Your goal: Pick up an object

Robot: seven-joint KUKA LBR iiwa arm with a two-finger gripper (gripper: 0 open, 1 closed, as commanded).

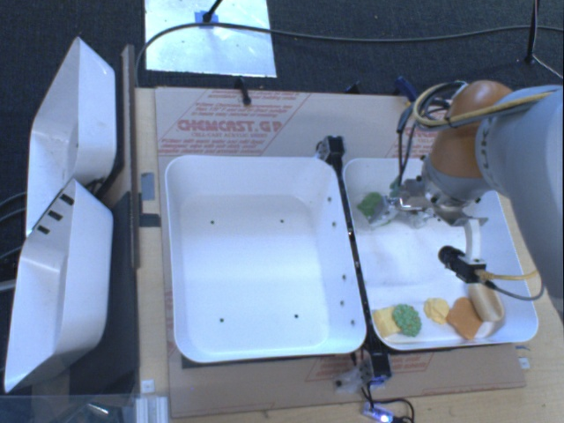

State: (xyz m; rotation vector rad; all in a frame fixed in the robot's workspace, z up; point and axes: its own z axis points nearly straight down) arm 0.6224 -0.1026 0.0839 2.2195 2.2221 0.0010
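End effector (394,208) beside green piece (370,204); more items (438,315) at right bin's (511,236) near edge

Dark carpeted floor (370,7) all around a pale wooden bench (150,359), topped by a brown protective sheet (231,122) with red print; beyond the bench's far edge, a shiny metal plate (210,25) under bright, even light; left of the bench, two spare white bins (62,236) propped aslant.

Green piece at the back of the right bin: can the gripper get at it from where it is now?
Probably yes. The gripper sits low in the right bin, right beside the green piece, with nothing between them. The bin's divider wall just behind the piece may crowd the approach.
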